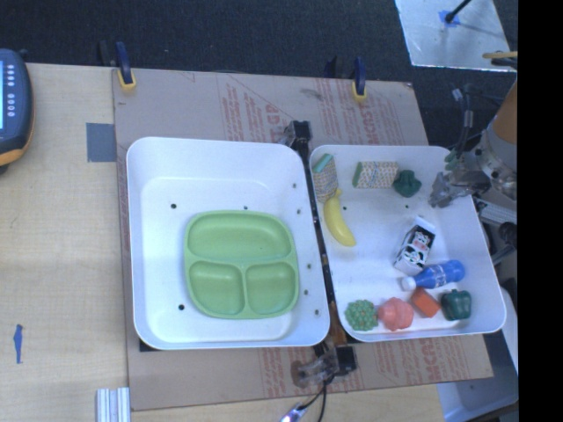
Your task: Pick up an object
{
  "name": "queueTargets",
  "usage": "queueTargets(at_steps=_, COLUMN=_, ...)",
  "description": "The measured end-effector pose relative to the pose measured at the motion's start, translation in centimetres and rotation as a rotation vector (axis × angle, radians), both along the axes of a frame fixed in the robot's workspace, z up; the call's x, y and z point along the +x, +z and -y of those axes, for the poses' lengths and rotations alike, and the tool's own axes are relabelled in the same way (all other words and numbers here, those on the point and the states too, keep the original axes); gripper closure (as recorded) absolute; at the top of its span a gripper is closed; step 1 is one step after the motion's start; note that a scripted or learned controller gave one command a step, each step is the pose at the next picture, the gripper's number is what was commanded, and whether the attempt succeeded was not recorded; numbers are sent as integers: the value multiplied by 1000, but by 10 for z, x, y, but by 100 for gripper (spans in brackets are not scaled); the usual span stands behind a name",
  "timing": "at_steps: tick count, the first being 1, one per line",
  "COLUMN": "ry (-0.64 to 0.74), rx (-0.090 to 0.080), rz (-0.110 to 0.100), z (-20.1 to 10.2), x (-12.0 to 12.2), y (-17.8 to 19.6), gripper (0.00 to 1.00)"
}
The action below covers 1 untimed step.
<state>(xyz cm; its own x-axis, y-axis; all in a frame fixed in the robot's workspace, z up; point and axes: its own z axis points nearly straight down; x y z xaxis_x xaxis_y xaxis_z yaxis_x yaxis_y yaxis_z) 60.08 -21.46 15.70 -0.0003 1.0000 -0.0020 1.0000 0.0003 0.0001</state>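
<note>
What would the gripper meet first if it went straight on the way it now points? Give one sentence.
Probably the right bin near its right rim, if the gripper points down; the dark green toy lies just beside it. Depth is unclear.

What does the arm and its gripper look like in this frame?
At the view's right edge, the gripper is a small grey metal assembly with dark parts. Above it, an orange band and pale grey casing of the arm are partly visible.

Both bins looked like smooth white plastic with a slight sheen. The green tray was matt plastic. The banana and blue bottle appeared glossy plastic. The bench was pale wood, overlaid with dull brown cardboard.
</note>
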Motion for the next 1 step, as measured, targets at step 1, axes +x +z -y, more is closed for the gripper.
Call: queueTargets(at_steps=1, ry=3, rx=1, rz=-2, z=-2, x=0, y=-2, gripper=0)
